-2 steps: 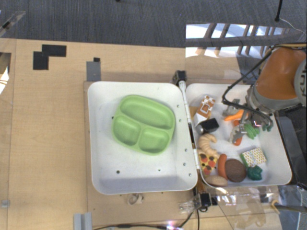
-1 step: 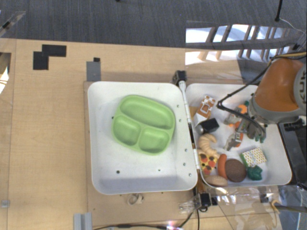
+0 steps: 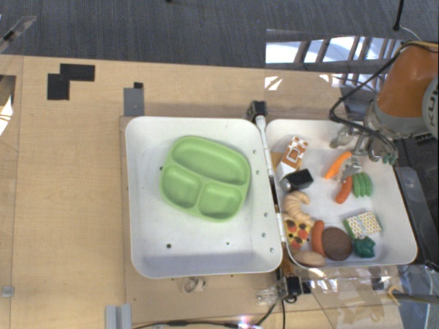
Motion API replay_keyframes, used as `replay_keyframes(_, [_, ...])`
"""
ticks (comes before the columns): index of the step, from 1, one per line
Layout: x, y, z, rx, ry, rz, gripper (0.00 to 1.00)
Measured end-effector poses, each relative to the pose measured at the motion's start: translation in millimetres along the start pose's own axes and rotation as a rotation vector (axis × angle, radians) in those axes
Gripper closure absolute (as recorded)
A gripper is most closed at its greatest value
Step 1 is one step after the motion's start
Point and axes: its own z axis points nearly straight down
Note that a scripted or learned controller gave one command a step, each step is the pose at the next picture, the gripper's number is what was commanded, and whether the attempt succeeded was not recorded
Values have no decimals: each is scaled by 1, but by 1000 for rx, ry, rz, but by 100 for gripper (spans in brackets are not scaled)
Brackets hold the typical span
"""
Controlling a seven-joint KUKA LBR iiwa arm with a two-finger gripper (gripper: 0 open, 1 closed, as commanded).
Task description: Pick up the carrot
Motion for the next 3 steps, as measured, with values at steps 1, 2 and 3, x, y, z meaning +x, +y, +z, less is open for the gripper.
replay_keyframes(1, [-5, 2, -15, 0, -18, -3, 100])
replay_keyframes(2, [70, 52, -2, -3, -6, -389, 100])
replay_keyframes(3, [132, 51, -4, 3, -14, -584, 100])
